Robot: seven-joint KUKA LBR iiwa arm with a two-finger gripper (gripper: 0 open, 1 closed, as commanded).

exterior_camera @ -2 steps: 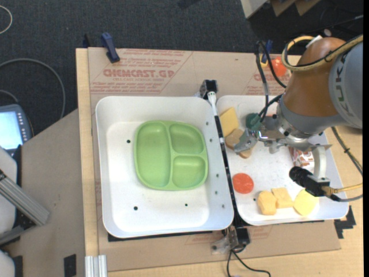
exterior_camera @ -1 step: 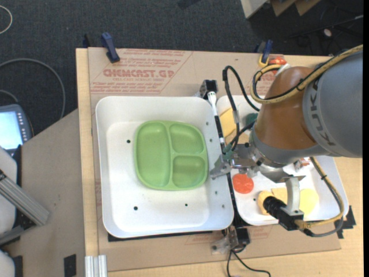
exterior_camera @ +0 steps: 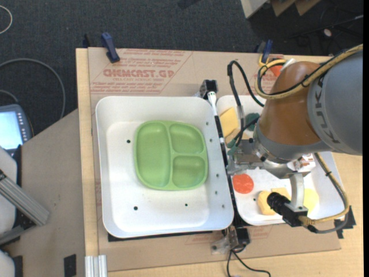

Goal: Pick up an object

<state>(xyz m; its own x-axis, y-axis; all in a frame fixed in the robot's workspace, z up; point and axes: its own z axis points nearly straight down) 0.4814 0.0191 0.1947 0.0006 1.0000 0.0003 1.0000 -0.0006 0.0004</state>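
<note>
Two white bins sit side by side on the desk: the left bin (exterior_camera: 109,172) holds a green divided plate (exterior_camera: 170,154) lying flat, while the right bin (exterior_camera: 328,203) holds the loose pickable pieces, a red round piece (exterior_camera: 243,183) and yellow pieces (exterior_camera: 266,202). The arm (exterior_camera: 305,114) leans over the right bin, presumably because that is where small graspable objects lie. Its tool is buried under the wrist, so I cannot tell its state.

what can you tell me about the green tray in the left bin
The green tray is a pale green, plastic-looking divided plate with rounded corners and three compartments: one long section on its left and two smaller ones stacked on its right. It lies flat, right side up and slightly rotated, on the floor of the left bin, near the middle. Nothing rests in it, and nothing but the bin floor touches it.
</note>
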